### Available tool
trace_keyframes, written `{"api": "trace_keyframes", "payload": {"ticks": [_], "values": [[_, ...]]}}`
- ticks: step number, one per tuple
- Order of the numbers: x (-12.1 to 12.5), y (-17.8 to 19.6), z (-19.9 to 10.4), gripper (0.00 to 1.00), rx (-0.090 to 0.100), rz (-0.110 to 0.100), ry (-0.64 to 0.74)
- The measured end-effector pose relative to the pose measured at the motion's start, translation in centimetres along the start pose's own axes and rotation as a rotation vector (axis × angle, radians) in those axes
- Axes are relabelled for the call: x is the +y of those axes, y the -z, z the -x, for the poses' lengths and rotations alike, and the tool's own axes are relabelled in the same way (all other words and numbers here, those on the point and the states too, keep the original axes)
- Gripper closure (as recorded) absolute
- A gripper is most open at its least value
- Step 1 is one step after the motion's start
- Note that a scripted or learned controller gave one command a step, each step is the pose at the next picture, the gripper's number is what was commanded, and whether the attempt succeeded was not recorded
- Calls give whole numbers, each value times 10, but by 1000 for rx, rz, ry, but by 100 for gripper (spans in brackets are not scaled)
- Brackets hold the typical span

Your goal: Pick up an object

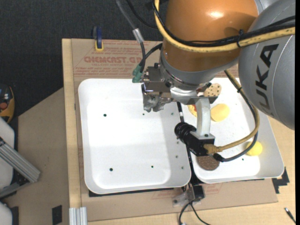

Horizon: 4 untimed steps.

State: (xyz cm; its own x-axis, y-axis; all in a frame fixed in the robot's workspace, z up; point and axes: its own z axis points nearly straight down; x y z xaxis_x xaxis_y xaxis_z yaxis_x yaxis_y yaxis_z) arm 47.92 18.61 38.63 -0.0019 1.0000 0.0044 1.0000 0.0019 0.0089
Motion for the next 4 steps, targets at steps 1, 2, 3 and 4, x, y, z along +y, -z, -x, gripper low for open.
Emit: {"api": "trace_keyframes", "payload": {"ticks": [1,2,3,4], "values": [[15,-58,-40,100,-6,-16,2],[-1,-41,39,100,-6,-11,-9],[-4,-128,-29,100,-6,-20,4],[4,-73,18,100,-4,-3,-6]]}}
